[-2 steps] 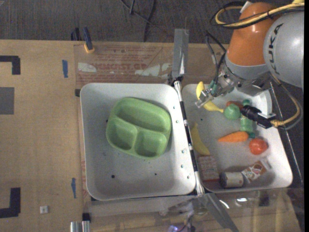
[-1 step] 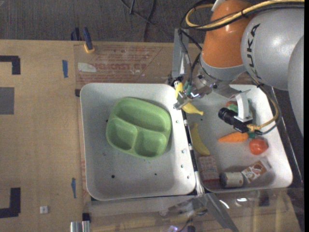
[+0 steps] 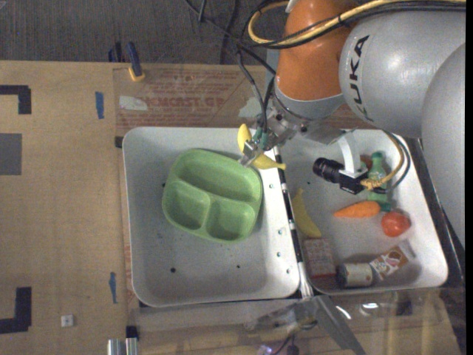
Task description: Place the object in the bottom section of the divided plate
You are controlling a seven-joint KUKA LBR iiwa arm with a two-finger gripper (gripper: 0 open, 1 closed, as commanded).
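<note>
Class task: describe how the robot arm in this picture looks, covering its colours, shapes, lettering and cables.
The arm is made of large rounded grey segments, with a glossy orange band above the wrist. Black KUKA lettering runs along one grey segment. A yellow cable loops over the top, beside thinner black cables. The gripper is small and metallic.

The divided plate point(image 3: 213, 196) is light green, both bins point(image 3: 148, 272) white, the bananas point(image 3: 304, 217) yellow, the carrot point(image 3: 356, 211) orange, the tomato point(image 3: 395, 224) red.
</note>
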